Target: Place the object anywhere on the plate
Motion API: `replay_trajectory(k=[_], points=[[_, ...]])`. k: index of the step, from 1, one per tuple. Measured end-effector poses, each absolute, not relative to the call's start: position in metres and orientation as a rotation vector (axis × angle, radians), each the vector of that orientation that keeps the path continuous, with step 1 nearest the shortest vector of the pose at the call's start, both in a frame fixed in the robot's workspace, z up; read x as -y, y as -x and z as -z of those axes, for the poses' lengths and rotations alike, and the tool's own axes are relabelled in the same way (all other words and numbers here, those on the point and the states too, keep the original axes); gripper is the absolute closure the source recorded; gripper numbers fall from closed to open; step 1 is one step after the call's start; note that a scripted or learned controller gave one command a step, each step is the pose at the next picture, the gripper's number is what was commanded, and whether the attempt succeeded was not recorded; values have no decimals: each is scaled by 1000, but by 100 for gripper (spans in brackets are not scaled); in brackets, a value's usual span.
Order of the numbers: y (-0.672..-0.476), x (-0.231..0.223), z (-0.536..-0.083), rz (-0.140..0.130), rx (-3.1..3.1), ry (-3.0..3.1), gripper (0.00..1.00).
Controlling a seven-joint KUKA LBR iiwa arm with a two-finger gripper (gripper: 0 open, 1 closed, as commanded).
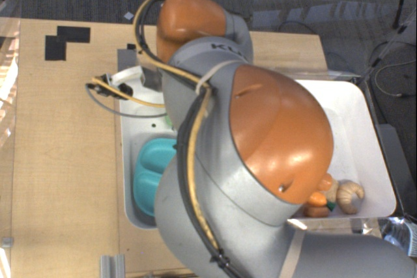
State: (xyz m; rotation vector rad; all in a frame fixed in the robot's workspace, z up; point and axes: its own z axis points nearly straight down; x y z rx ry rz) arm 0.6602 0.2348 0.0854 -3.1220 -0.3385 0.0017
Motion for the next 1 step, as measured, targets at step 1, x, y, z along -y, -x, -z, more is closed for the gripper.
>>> replay_trajectory(k=[1], points=[[-660,-235,-85,-1,331,3122,100]])
